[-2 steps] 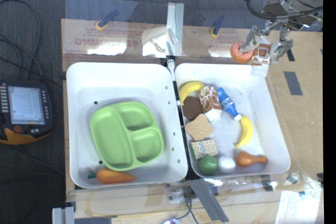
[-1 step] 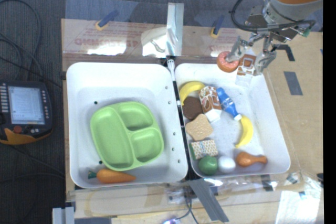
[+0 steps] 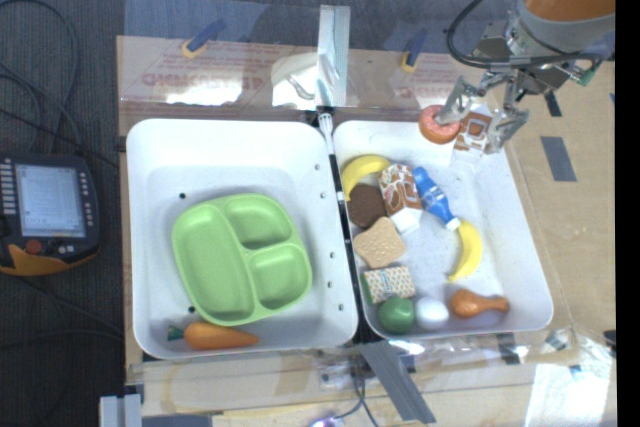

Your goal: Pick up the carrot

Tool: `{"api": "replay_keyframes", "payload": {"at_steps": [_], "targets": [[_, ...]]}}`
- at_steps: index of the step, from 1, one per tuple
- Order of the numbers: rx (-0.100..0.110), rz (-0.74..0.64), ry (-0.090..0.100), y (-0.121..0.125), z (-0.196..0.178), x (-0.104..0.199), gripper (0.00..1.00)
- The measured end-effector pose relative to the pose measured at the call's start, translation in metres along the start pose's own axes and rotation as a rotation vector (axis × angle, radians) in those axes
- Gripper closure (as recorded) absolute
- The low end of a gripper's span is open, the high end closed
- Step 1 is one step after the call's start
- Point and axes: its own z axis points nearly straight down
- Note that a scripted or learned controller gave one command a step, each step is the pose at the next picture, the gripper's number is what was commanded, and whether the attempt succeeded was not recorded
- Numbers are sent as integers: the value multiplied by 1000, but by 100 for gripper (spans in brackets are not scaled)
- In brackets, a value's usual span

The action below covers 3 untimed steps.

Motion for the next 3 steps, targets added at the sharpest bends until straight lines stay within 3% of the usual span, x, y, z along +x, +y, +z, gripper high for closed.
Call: {"api": "replay_keyframes", "payload": {"at_steps": [1,2,3], "targets": [[2,-450,0,-28,8,44,100],[-1,-736,-1,-39,26,60,100],[5,-1385,-1,-13,-103,18,100]]}}
